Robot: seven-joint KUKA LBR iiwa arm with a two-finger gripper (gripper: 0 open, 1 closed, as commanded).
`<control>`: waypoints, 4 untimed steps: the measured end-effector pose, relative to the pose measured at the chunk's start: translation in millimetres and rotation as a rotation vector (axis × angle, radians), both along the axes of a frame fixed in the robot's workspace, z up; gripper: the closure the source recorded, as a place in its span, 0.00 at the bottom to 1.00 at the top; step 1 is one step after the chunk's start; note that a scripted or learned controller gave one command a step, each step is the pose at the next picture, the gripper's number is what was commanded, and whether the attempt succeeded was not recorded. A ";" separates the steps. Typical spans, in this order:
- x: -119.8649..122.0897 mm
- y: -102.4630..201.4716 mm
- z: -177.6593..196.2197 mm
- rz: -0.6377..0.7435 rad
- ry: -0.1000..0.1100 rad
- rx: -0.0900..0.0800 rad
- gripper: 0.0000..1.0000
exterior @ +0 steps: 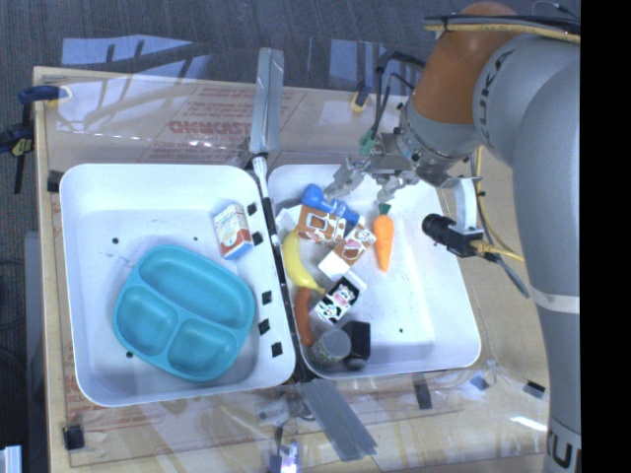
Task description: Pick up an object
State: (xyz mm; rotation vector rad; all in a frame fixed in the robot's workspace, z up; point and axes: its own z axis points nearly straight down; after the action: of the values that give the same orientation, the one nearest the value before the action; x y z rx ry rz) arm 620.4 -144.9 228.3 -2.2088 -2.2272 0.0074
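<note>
Camera view: my gripper (372, 177) hangs over the far part of the right bin (449, 313), fingers spread, nothing between them. One finger sits just above the carrot (384, 241), which lies lengthwise, green stub toward me; the other finger sits above the blue bottle (325, 201). Candidate objects crowd the bin's left half. Beside the bottle is an orange-and-white carton (320, 225), touching a small printed packet (356, 238). A banana (297, 262) runs along the divider side, partly under a white block (334, 264). Nearer the camera, a black-and-white box (336, 301), then a grey can (332, 346) and a black item (358, 339) against the near wall. An orange-red stick (303, 318) lies along the divider; I cannot tell what it is. The clutter is packed tight, most pieces touching; the carrot has bare floor on its right. In the left bin (89, 254), a blue divided plate (183, 310) and a small carton (231, 231) near the divider, apart from each other. Both bins sit on a bench (118, 116) under clear sheeting with red print. Dark carpet (197, 8) beyond.
</note>
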 end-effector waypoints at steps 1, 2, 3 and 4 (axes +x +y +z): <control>-12.3 -43.4 -4.5 0.066 0.001 0.002 0.00; -29.6 -65.0 -43.9 0.167 -0.001 0.002 0.00; 2.1 -66.2 -116.0 0.178 -0.020 -0.006 0.00; 2.0 -66.2 -116.2 0.178 -0.020 -0.005 0.00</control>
State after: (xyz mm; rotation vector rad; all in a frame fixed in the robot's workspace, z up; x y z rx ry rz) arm 622.4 -211.0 112.1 -2.0136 -2.4293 -0.0082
